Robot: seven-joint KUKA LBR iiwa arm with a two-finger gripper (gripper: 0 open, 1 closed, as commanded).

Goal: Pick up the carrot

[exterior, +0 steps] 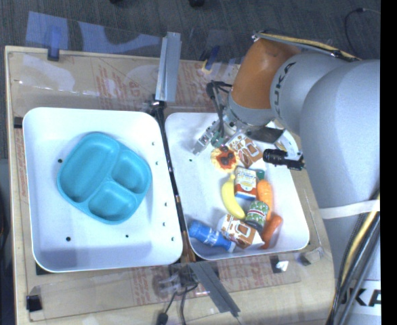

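On the left half of the tabletop (83, 70) sits the left bin (43, 242), and in it lies a blue divided plate (103, 175) with three compartments, set slightly left of the bin's centre. Just right of it, the right bin (185, 181) holds a cluster of play food along its right side. Near its lower edge lies a blue bottle (205, 234), beside a small carton (239, 231). Above them a yellow banana (230, 200) lies upright in the frame, with a green can (257, 214) to its right. The carrot (265, 193) rests just right of the banana, near the bin's right wall, touching the can. In the upper part of this bin the gripper (209, 141) hangs low over the white floor, well apart from the carrot; whether its fingers are spread or pressed together I cannot tell. The grey arm (327, 114) fills the frame's right.
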